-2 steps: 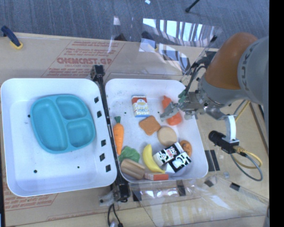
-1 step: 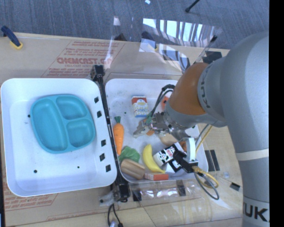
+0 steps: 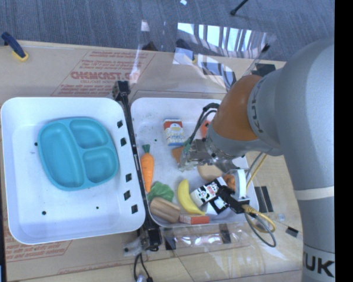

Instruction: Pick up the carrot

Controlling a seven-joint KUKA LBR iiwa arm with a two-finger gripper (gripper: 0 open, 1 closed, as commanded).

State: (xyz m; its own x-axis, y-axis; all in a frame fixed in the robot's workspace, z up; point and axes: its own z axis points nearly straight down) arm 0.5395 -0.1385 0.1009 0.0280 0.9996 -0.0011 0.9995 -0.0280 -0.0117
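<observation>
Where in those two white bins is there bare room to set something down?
Left bin: bare floor rings the blue divided plate, widest below it. Right bin: bare patch at top left, between the carrot and the small carton. The lower half is crowded: banana, bread roll, arm.

Bench (image 3: 76,78) — two white bins (image 3: 17,175).
</observation>
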